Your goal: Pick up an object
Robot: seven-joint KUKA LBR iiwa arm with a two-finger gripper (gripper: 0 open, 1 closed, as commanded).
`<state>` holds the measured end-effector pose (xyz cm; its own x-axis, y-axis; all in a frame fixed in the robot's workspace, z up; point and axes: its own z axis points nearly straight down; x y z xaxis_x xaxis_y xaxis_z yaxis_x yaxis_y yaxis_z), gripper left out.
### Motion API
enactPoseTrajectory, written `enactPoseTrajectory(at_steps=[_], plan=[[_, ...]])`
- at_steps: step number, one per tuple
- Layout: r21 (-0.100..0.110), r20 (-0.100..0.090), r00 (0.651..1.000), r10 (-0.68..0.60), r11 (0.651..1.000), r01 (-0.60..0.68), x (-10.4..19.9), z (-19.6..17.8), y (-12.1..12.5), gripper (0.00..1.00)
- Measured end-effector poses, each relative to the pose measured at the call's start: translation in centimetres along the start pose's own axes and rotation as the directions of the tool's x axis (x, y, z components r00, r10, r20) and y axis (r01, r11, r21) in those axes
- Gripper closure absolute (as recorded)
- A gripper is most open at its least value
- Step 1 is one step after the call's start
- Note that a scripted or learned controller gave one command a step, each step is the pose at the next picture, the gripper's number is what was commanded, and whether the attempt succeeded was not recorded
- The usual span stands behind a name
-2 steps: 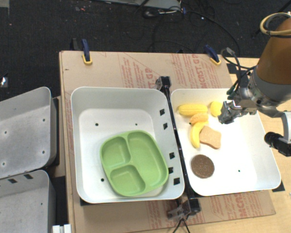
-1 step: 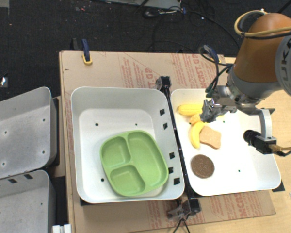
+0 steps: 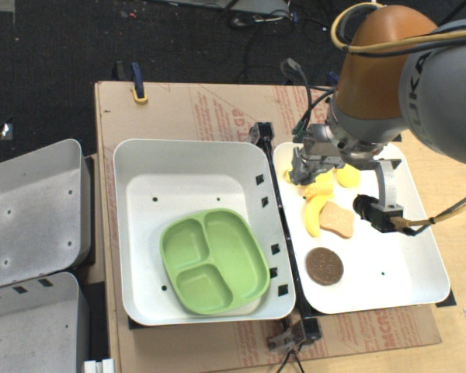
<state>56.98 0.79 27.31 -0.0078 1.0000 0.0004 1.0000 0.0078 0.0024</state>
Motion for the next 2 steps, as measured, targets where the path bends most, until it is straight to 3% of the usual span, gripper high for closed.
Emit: enactPoseTrajectory(at_steps=[1, 2], plan=[[0.003, 0.000, 1.000, 0.000, 1.000, 0.000, 4.7, 1.5, 1.1, 1.00], [-0.001, 0.000, 1.000, 0.001, 1.000, -0.001, 9.1, 1.8, 4.3, 1.00]])
